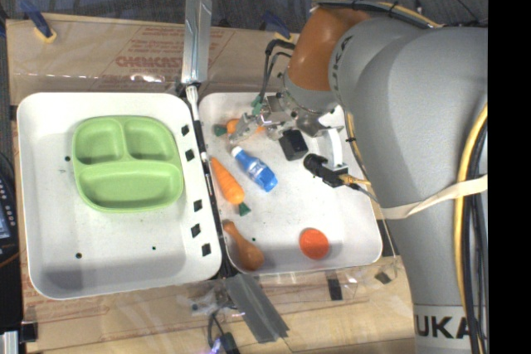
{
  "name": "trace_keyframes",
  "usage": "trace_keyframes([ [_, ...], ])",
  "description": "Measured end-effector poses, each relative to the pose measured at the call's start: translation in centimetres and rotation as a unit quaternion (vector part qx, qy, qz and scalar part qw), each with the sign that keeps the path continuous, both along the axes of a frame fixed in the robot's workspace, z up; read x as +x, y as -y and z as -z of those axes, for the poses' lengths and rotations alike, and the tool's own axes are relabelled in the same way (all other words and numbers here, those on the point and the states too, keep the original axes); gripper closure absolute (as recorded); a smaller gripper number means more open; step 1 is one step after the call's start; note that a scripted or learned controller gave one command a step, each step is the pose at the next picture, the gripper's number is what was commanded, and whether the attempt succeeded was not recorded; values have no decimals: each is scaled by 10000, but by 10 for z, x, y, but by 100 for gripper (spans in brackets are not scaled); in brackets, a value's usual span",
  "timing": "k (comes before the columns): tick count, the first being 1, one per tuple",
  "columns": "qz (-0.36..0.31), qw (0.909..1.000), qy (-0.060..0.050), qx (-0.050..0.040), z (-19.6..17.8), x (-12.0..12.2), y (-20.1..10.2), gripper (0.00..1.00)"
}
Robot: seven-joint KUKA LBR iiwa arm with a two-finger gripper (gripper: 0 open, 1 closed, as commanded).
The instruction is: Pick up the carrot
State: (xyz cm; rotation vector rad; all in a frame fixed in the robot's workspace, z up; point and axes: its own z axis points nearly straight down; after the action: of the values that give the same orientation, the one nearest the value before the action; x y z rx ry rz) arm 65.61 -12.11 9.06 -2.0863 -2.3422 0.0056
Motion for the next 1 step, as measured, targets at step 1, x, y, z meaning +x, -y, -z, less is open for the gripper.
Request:
trace_keyframes([
  [1,1337,9910,2,-6,-1,0,-23,0],
])
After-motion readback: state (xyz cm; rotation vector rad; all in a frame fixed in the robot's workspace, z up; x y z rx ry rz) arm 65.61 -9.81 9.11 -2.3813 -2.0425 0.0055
